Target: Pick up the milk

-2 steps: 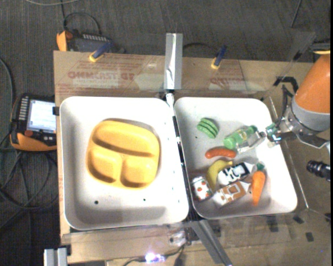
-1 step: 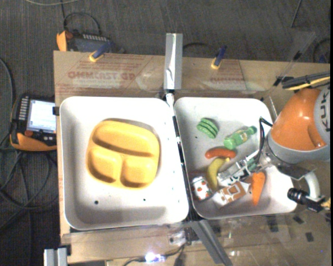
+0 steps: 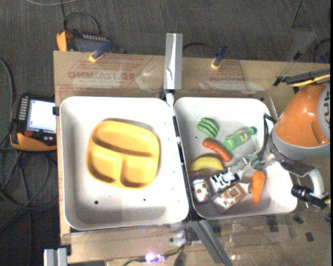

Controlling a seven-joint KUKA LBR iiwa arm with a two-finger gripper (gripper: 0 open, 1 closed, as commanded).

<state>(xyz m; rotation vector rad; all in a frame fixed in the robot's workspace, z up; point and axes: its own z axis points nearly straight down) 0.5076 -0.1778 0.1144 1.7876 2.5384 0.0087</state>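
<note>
1. One camera hangs above the bench [image 3: 100, 73], fixed, looking down at a slant.
2. It sits far enough back to take in both white bins whole: the left bin [image 3: 72, 193] and the right bin [image 3: 277, 206] side by side, with dark floor [image 3: 22, 37] showing at the far side and left.
3. The arm [image 3: 302, 123] enters from the right edge.

arm [image 3: 302, 121]: rounded orange band, glossy | grey-white shell beside and below it | dark wrist fitting with metal parts [image 3: 309, 195] | thin black cables along top
</note>
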